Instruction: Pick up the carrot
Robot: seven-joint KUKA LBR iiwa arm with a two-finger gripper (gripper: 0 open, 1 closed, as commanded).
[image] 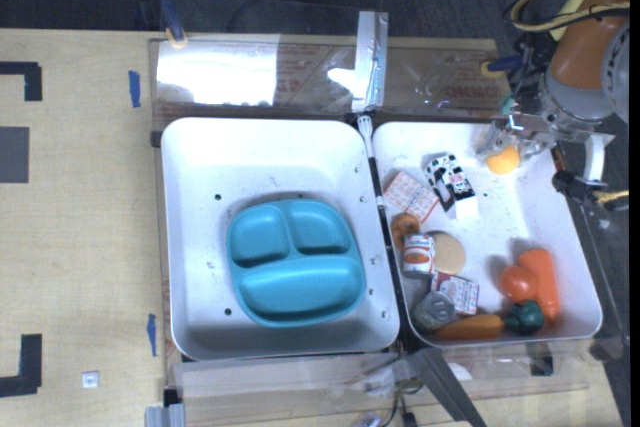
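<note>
The carrot [473, 326] is a thin orange stick with a dark green top [525, 318]. It lies along the front wall of the right bin [570, 215]. My gripper [512, 137] hangs over that bin's back right corner, far from the carrot. A small yellow-orange piece [503, 161] sits just below the gripper, and whether the two touch is unclear.
A chunky orange-red toy [533, 277] lies right behind the carrot's green top. A can [418, 255], a grey lid [433, 310], small packets [410, 195] and a black-and-white item [447, 177] crowd the right bin's left half. The left bin [190, 155] holds a blue divided plate [295, 260].
</note>
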